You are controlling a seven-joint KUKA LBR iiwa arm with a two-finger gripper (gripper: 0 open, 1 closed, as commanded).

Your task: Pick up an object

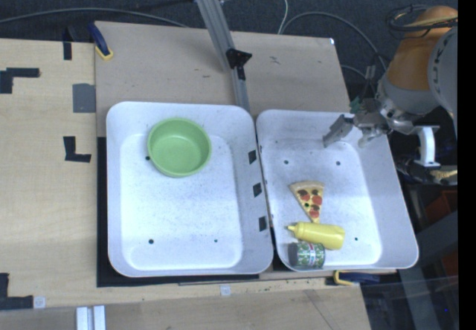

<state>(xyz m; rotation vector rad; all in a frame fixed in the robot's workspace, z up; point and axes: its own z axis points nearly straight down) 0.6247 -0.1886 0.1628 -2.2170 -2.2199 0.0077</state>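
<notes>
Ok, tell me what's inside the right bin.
The right bin holds a pizza slice toy, a yellow mustard bottle and a green can touching the bottle at the near wall. The bottle overlaps the can's top, hiding that part.

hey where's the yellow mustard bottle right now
The yellow mustard bottle lies on its side near the front edge of the right bin, just below the pizza slice and just above the green can.

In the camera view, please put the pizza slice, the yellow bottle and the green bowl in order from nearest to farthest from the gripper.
From the gripper at the right bin's upper edge:
1. Pizza slice, in the middle of the right bin.
2. Yellow bottle, lower in the same bin, beside a small can.
3. Green bowl, in the left bin.
</notes>
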